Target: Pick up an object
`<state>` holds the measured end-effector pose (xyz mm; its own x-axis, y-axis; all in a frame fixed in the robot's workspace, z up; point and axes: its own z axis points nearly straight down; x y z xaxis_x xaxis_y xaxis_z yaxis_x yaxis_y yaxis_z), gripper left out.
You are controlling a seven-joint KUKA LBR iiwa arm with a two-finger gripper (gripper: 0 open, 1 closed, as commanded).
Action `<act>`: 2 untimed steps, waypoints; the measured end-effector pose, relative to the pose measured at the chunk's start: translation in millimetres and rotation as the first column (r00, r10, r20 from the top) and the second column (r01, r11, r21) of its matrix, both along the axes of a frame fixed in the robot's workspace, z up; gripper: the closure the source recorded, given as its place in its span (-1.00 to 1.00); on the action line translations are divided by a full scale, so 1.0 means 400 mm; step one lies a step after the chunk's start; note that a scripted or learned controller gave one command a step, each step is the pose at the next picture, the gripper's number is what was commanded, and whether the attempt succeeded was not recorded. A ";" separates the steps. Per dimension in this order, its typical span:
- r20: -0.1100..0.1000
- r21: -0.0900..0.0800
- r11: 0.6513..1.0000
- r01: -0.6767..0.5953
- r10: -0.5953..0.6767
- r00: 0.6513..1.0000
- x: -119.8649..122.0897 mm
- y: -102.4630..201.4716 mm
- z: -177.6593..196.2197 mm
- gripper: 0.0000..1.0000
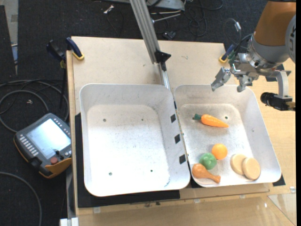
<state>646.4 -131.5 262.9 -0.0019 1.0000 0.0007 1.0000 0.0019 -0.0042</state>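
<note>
fingers (231,82) apart, holding nothing | above far rim of right bin (263,121) | carrot (211,120), orange (219,150) lying in bin

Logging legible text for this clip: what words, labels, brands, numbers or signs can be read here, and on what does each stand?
None can be read.
Teach pendant: its lit screen shows content, too small and blurred to read.
Black tabs on the bin divider: no legible marks.
Carrot, orange ball and the other toy food: no lettering seen.
Gripper and arm: no readable label.
</note>
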 end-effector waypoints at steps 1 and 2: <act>0.005 -0.001 1.000 -0.001 0.001 1.000 0.002 0.000 0.007 -1.00; -0.002 0.000 1.000 0.002 -0.002 1.000 0.004 0.002 -0.154 -1.00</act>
<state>648.1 -130.6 201.3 0.0000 1.0000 0.0006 1.0000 0.0000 -0.0062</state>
